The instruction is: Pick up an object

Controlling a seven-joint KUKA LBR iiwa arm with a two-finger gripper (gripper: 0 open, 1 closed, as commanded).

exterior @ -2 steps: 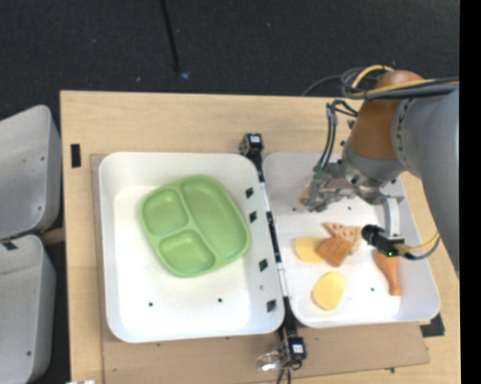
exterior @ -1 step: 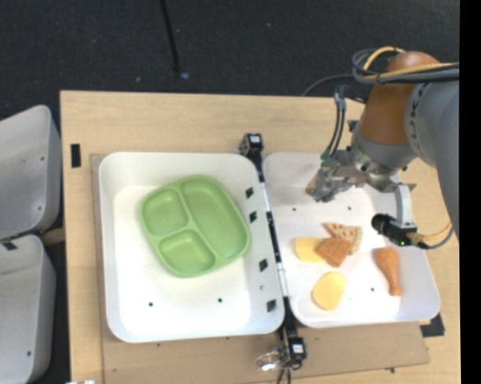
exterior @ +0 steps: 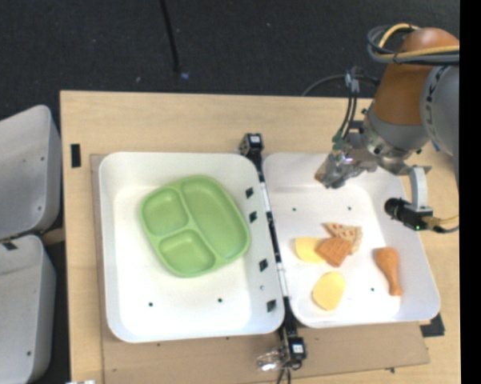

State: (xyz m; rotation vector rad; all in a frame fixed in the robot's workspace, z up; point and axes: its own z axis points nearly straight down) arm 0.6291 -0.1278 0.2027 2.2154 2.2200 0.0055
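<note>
Here, unlabelled toy food [exterior: 336, 250], green tray [exterior: 194, 225].

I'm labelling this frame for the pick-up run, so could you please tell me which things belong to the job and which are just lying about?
Job:
gripper, above the right bin
candidates there: waffle pieces, yellow slice, yellow oval, drumstick

Lying about:
green tray in the left bin
</note>
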